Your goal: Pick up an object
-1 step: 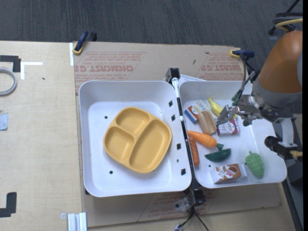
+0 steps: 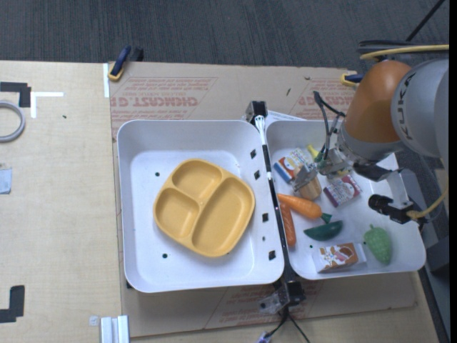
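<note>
Jaws (image 2: 314, 176) low (right bin (image 2: 410, 259))

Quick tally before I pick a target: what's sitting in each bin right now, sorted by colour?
Yellow, left bin: 1, divided plate
Orange, right bin: 2, carrot and long orange piece
Green, right bin: 2, dark green toy and light green bumpy toy
Printed packets, right bin: 3, at
Total: 8; things under the gripper are too hidden to count.
</note>
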{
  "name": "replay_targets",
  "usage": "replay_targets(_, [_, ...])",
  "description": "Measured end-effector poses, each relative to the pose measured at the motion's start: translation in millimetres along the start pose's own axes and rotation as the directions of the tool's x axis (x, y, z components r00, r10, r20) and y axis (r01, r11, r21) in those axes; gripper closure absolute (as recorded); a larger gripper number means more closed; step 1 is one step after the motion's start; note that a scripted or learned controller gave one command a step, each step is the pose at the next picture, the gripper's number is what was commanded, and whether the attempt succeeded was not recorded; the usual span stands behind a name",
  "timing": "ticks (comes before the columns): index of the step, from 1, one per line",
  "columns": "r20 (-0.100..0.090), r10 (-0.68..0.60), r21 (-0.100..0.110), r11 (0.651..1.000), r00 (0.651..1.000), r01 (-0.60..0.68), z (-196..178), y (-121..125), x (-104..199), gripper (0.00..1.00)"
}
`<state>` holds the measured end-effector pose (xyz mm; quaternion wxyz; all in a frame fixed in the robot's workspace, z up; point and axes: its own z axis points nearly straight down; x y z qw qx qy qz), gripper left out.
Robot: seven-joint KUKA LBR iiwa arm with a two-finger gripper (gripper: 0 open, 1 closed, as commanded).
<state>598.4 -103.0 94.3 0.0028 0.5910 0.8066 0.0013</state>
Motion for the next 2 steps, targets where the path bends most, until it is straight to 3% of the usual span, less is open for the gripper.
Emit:
replay_targets(1, [-0.002,0.003,0.004,1.000,1.000,-0.003,-8.2,-1.3,-0.2,1.00])
replay_targets(2, [-0.001,0.048,0.004,0.999,0.999,-0.048,-197.0,-13.9,42.4,1.00])
